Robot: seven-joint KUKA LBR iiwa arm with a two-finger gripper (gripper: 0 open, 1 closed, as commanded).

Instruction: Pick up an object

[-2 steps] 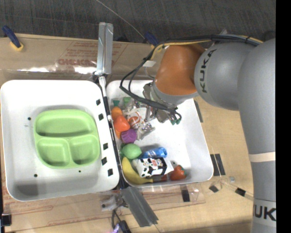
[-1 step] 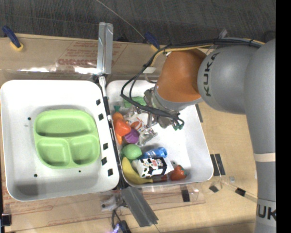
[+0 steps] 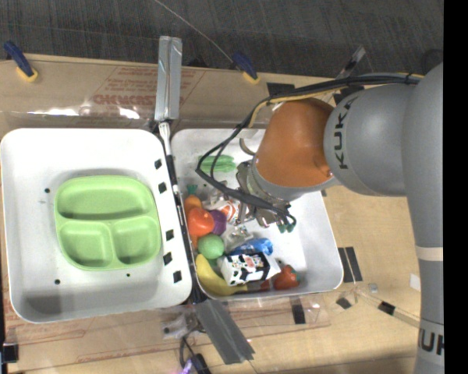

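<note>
Arm [image 3: 359,142] low over right bin [image 3: 321,240], above toy pile: banana [image 3: 210,279], green ball [image 3: 210,246], cow-print carton [image 3: 246,267]. Green tray [image 3: 105,220] in left bin [image 3: 23,209]. Nothing visibly lifted; pick apparently pending.

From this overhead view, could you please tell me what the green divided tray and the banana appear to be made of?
The green divided tray looks like moulded plastic: uniform matte colour, rounded compartment ridges. The banana is probably a plastic toy, given its even yellow and smooth, faintly glossy skin, though real fruit cannot be ruled out.
</note>
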